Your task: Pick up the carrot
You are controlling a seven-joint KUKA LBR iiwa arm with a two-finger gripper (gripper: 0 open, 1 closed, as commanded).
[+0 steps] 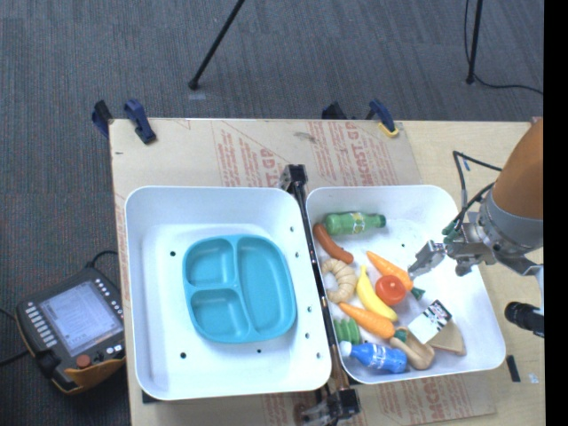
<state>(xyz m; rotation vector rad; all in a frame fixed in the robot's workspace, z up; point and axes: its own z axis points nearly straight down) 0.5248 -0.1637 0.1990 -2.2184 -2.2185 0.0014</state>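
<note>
camera view. nearest the lower edge of the frame, the front rim of the right bin (417, 375) shows, with a blue and white bottle (376, 357) lying just inside it. a tan piece (415, 351) lies beside the bottle, touching a white item with dark marks (432, 318).

the bench top (222, 153) is a light wooden board with red printed lettering, held by blue clamps (139, 120) at its far corners. the floor (106, 43) around it is dark grey carpet. tripod legs (217, 38) stand on the carpet beyond the bench. a handheld control pendant (71, 327) with an orange base lies on the floor at the left.

the left bin (142, 238) holds a blue divided tray (240, 288) with three compartments.

the right bin holds a cluster of toy food along its left side and middle. a green bottle (353, 223) lies near the far wall. a reddish sausage (331, 242) lies below it, then a pale ridged piece (339, 278), a yellow banana (373, 295) and a red tomato (390, 289).

the carrot (366, 319) lies in the lower middle of the right bin, just below the banana and touching it. its long axis runs diagonally, from upper left to lower right in the frame. which end is the tip cannot be told. a second orange tapered piece (387, 267) lies above the tomato.

the gripper (435, 257) hangs over the right half of the right bin, apart from the carrot. its fingers stand parted, with nothing between them.
</note>
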